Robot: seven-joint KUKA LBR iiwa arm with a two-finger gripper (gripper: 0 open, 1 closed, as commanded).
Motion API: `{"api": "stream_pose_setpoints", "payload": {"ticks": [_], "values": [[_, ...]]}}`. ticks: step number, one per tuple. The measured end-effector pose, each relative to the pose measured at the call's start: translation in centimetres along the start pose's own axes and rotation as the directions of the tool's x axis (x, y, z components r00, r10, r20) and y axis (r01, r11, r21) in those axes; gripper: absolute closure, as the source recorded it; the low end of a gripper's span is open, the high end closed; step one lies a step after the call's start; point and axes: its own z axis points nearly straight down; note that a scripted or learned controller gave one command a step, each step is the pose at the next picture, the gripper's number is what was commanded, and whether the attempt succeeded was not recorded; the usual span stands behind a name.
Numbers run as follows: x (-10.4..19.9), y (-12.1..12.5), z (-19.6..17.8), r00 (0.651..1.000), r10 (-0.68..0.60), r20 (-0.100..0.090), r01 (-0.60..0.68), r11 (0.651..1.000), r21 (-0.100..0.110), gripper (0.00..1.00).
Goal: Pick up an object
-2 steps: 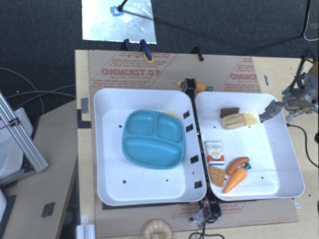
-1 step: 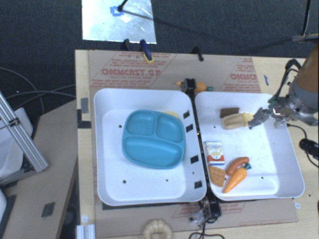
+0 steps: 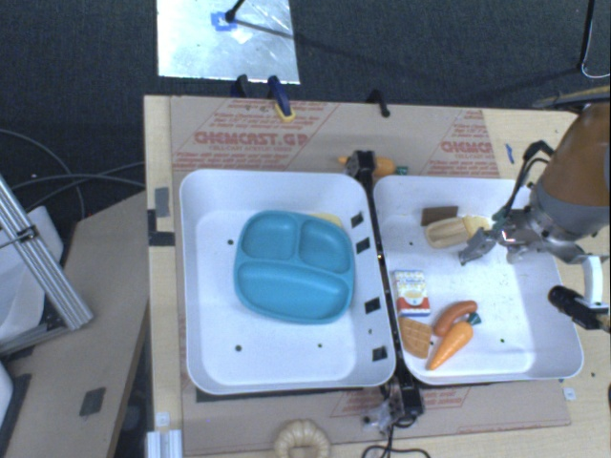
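Objects for picking all sit in the right bin (image 3: 549,346) from where I watch: a brown block (image 3: 439,215) near the top, a pale tan bread-like piece (image 3: 449,232) just below it and touching it, a small red-and-white packet (image 3: 411,289) near the bin's left wall, a waffle-patterned cracker (image 3: 415,335) just under the packet, and beside that an orange-red sausage (image 3: 454,315) lying just above a toy carrot (image 3: 449,344), the two close enough that they seem to touch.

On my screen the gripper (image 3: 489,241) hangs over the upper middle of that bin, with the arm (image 3: 582,175) coming in from the right, its orange band showing above the wrist. One dark finger (image 3: 474,248) points left and down toward the bin floor, just right of the bread-like piece (close, but I see a sliver of white between them). I see nothing between the fingers, and whether they stand wide or narrow I cannot tell at this slant.

Over in the left bin (image 3: 215,351), a blue divided plate (image 3: 294,263) lies in the middle, with a bit of something yellow (image 3: 329,219) peeking out at its upper right edge.
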Motion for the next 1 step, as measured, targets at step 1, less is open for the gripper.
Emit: {"api": "stream_pose_setpoints", "payload": {"ticks": [1], "values": [[0.06, 0.01, 5.22, 1.0, 0.0, 0.0, 0.0, 1.0, -0.001, 0.0]]}}
